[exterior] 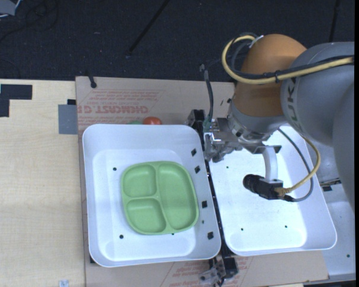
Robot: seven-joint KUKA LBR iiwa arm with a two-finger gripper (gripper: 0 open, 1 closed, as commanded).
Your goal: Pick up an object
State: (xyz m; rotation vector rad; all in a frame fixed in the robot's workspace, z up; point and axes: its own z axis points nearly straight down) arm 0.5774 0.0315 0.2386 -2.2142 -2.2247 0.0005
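The grey arm is reaching in from the right, its orange band sitting above the wrist, and the pincer is hanging over the upper left corner of the right bin, beside the divide between the two bins; whether it is open or closed, I cannot tell, and nothing is showing in its grasp. A green sectioned plate is lying flat in the left bin. A small red object is peeking just behind that bin's far rim. Both bins are resting on a pale wooden table, with dark floor and cables lying beyond.
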